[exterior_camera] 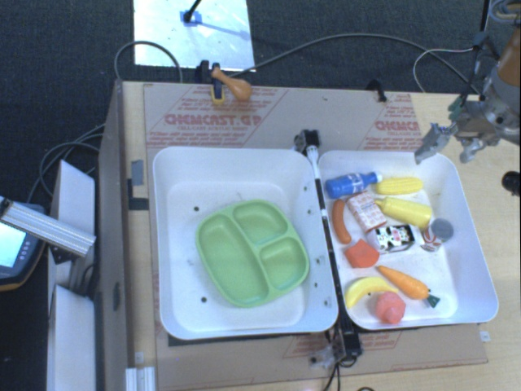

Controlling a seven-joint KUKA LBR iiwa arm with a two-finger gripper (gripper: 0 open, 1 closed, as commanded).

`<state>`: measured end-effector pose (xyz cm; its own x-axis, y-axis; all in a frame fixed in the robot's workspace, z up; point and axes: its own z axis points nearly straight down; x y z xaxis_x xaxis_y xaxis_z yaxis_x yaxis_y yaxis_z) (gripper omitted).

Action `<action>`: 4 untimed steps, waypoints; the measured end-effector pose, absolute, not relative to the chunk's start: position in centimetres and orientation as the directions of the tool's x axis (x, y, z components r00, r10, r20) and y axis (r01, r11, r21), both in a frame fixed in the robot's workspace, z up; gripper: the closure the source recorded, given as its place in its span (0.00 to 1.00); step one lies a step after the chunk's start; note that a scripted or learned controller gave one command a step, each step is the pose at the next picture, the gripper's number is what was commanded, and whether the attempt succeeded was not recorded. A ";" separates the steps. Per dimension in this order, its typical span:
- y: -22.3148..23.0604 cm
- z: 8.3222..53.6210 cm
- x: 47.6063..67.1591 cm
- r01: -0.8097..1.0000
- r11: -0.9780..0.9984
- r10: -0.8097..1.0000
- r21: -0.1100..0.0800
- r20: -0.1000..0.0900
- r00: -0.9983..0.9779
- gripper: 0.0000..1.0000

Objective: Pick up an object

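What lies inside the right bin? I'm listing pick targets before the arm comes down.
The right bin holds a blue bottle, corn cob, yellow bottle, sausage, carrot, banana and pink ball. Anything beneath the pile is hidden.

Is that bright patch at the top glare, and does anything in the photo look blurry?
In the camera view, the pale sheet on the dark floor is washed out by glare; the gripper at the right looks soft, while the green tray and banana stay fairly sharp under even light.
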<state>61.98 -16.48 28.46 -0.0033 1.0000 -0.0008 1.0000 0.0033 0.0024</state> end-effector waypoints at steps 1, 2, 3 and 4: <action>-12.9 14.8 62.4 1.000 0.005 1.000 -0.004 0.002 -0.005 0.00; -14.6 10.7 60.6 1.000 0.005 1.000 0.022 -0.005 -0.005 0.00; -16.0 9.0 65.5 1.000 0.000 1.000 -0.023 0.001 0.000 0.00; -16.2 9.7 65.5 1.000 -0.001 1.000 -0.020 -0.005 0.001 1.00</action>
